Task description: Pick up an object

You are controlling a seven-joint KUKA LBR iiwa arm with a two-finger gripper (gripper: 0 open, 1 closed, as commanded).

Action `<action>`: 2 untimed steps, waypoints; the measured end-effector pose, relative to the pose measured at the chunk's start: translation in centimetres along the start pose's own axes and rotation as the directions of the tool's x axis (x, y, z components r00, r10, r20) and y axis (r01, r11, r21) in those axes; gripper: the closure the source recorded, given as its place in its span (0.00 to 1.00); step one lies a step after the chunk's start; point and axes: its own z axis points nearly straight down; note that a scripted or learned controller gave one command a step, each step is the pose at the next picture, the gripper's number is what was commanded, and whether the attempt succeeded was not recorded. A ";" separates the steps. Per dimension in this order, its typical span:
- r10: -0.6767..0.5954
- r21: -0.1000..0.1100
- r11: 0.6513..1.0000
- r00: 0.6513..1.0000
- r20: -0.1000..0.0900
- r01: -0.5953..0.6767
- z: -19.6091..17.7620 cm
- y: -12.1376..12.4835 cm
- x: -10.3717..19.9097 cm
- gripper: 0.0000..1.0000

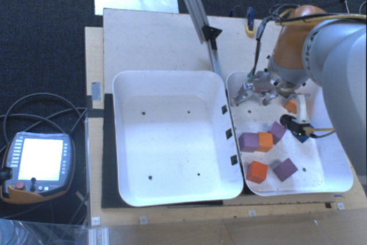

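Camera view: I am seeing the claw hovering over the right bin's far end; I cannot tell whether it is grasping anything. Purple block and orange block are touching mid-bin; another orange block is sitting nearer. Left bin is lying alongside on the bench.
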 end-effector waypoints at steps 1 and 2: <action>-0.002 -0.008 1.000 1.000 0.000 0.002 -1.5 0.2 0.0 1.00; 0.000 -0.010 1.000 1.000 0.001 0.000 -6.0 0.7 -0.3 1.00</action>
